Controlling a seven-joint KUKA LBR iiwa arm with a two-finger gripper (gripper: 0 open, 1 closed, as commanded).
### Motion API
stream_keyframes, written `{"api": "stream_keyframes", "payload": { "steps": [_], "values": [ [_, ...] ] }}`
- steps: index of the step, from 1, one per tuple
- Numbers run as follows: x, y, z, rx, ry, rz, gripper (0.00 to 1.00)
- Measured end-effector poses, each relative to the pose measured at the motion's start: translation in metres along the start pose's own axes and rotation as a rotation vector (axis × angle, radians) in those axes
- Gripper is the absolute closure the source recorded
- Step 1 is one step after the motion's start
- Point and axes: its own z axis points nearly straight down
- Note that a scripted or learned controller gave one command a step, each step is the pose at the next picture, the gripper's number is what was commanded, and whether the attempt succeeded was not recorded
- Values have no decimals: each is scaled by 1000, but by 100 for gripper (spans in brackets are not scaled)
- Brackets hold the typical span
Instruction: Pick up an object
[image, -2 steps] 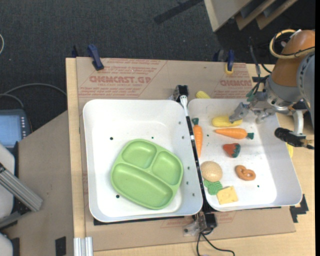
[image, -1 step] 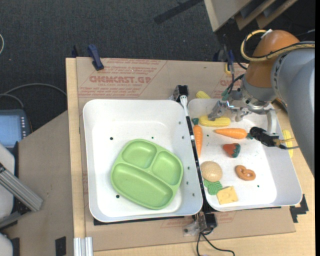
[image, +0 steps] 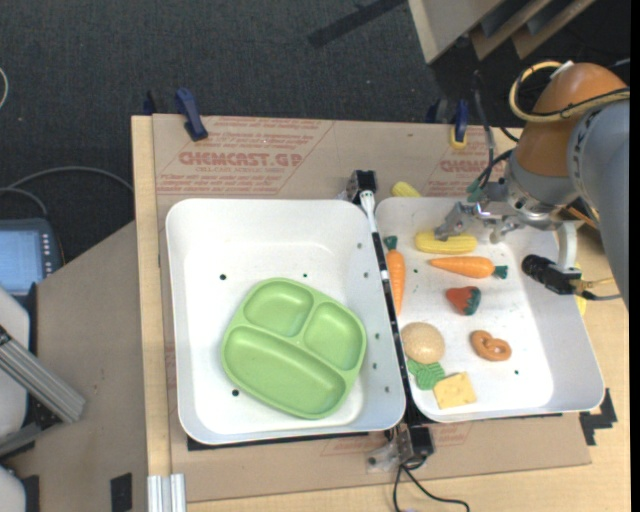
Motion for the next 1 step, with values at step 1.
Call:
{"api": "stream_keyframes", "payload": {
  "steps": [1],
  "values": [
    [2,-40,5,17,0,-1,0]
  ]
}}
